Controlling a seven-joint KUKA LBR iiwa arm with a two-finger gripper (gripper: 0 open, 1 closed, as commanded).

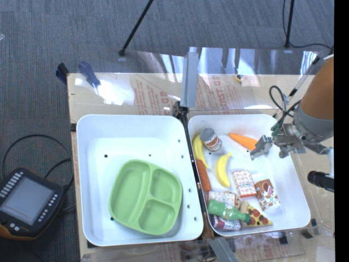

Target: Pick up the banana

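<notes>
Two bananas lie in the right bin (283, 162): a short banana (222, 169) near the middle and a longer one (198, 149) along the left wall beside a can (210, 140). The gripper (263, 148) hovers just right of an orange carrot (242, 141); whether its jaws are parted or closed cannot be told. A green plate (145, 196) sits in the left bin (92, 146).

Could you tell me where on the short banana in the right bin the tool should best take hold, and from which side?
Probably across the middle of the banana, coming straight down from above. It lies flat on the bin floor, nearly upright in the view and slightly curved, so closing across its narrow width suits it. The can sits close to its upper end and a snack packet near its lower end; the middle has the most room.
</notes>
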